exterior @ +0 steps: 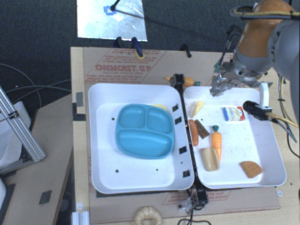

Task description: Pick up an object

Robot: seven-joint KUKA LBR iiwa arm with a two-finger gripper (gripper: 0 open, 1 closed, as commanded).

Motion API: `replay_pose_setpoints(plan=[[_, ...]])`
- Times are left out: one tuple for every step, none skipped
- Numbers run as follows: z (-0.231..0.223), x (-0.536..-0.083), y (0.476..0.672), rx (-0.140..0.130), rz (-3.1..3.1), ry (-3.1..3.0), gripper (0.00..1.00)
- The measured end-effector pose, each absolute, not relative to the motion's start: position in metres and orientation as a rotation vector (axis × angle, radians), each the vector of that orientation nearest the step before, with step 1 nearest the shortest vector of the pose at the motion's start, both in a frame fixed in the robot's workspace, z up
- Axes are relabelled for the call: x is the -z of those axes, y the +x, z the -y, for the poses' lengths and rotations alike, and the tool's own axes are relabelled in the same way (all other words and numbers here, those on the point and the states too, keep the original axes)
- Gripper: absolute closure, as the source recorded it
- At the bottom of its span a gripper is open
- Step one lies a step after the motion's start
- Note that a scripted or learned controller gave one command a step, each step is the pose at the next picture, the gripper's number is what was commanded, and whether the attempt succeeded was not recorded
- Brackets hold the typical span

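The right bin [269, 149] holds several toy foods: a pale yellow piece [198, 108], a blue-and-white packet [233, 113], a red-orange sausage [193, 132], a brown bar [202, 129], a carrot [216, 143], a tan bread piece [210, 159] and a brown cracker [251, 168]. My gripper [218, 87] hangs above the bin's far edge, right of the yellow piece and left of the packet. Nothing shows beneath it.
The left bin [101, 139] holds a blue sectioned plate [144, 131] with a yellow item peeking out behind it. An orange object [187, 81] lies beyond the bins by the black divider [185, 125]. A ring-shaped pastry [150, 215] sits at the bench's front edge.
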State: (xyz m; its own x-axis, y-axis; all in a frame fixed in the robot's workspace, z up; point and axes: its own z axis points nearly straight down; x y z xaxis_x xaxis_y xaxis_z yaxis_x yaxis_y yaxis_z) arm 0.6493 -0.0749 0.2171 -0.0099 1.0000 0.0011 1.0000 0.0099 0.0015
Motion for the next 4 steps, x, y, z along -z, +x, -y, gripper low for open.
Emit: replay_pose_setpoints(plan=[[0.085,-0.223,0.648,-0.003,-2.221,2.219,1.00],[0.073,-0.231,0.662,-0.005,-2.227,2.213,1.00],[0.085,-0.218,0.650,0.000,-2.220,2.220,1.00],[0.072,-0.226,0.644,-0.003,-2.226,2.215,1.00]])
